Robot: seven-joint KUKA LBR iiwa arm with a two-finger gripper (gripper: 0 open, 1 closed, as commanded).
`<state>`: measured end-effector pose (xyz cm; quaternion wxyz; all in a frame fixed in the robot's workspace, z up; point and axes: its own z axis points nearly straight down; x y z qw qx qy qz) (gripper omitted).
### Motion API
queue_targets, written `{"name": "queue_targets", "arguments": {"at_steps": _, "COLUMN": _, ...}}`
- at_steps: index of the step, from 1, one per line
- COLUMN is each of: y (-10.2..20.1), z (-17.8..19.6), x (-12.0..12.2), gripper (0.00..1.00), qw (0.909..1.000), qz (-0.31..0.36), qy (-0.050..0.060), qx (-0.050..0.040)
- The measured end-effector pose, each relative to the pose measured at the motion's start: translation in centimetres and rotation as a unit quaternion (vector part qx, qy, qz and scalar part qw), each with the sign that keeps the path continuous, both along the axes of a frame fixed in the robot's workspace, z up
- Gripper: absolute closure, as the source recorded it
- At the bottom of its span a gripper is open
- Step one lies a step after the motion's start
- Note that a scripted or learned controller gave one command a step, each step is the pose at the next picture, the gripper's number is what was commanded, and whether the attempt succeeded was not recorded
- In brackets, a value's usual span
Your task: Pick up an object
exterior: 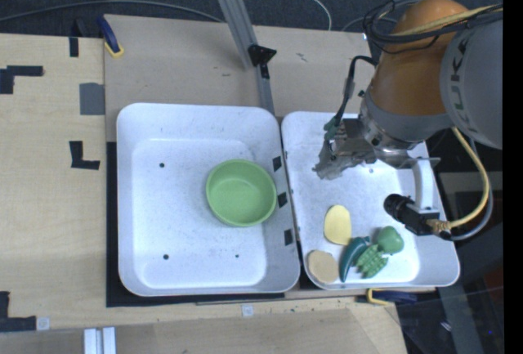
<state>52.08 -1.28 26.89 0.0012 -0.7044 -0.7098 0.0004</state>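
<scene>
Sitting side by side on wooden bench (188, 74): two white bins, left bin (143, 254) holding green bowl (240, 192). Hovering over right bin (306, 140), above yellow piece (337, 223): gripper (329, 166), grasping nothing visible, finger opening impossible to tell. Lying beside yellow piece, nearer the front rim: cream piece (323, 265), green toy (374, 254).

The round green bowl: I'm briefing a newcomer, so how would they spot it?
Look in the left white bin, toward its right side. The round green bowl sits there open side up, well apart from the small yellow and green items in the other bin.
</scene>
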Motion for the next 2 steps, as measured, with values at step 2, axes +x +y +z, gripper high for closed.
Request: {"name": "queue_targets", "arguments": {"at_steps": 2, "y": 10.4, "z": -1.5, "x": 2.6, "gripper": 1.00, "qw": 1.0000, "qz": -0.001, "qy": 0.000, "qx": -0.0011}}
